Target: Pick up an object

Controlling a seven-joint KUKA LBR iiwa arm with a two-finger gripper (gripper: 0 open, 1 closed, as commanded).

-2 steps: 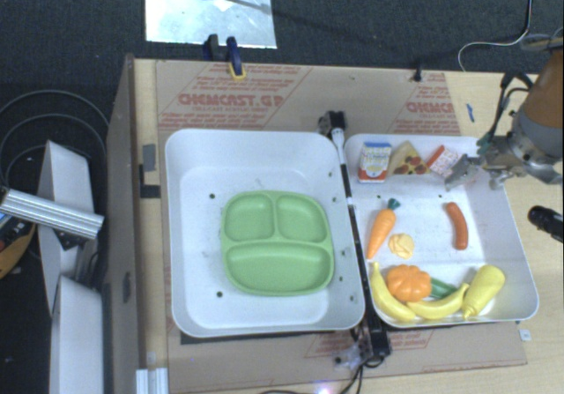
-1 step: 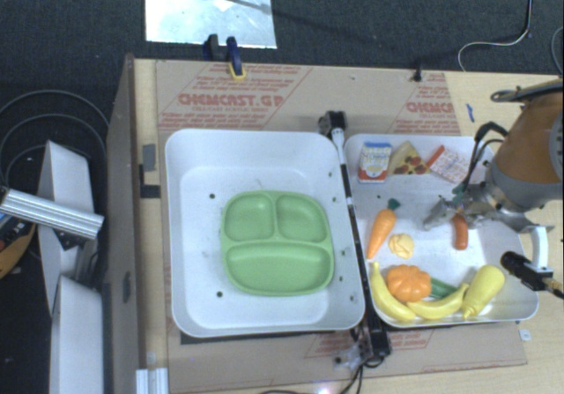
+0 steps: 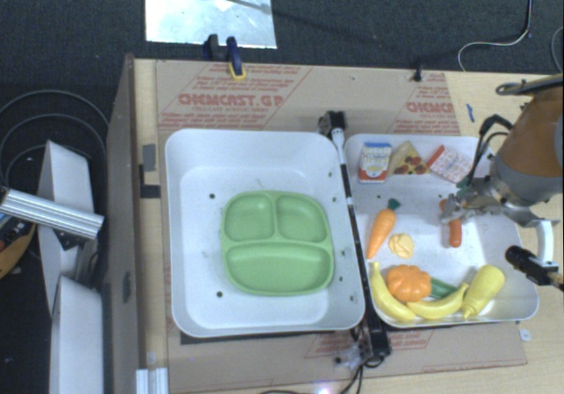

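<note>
Cardboard-lined tabletop point(image 3: 264, 92), right bin point(image 3: 511, 247): jaws point(image 3: 458, 207), state indeterminable, over small sausage point(image 3: 455, 234); risk: off-centre closing rolls it away.

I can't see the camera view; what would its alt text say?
A robot gripper hovers over a small red sausage in the right bin, among toy foods including a carrot and banana. The left bin holds a green divided plate.

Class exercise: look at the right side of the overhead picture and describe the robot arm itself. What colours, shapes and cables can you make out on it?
The arm is a bulky rounded body, orange-brown above and grey below. A thin dark cable curves along its left side. The gripper is a small grey metal assembly at its tip. A black part juts out lower down.
</note>
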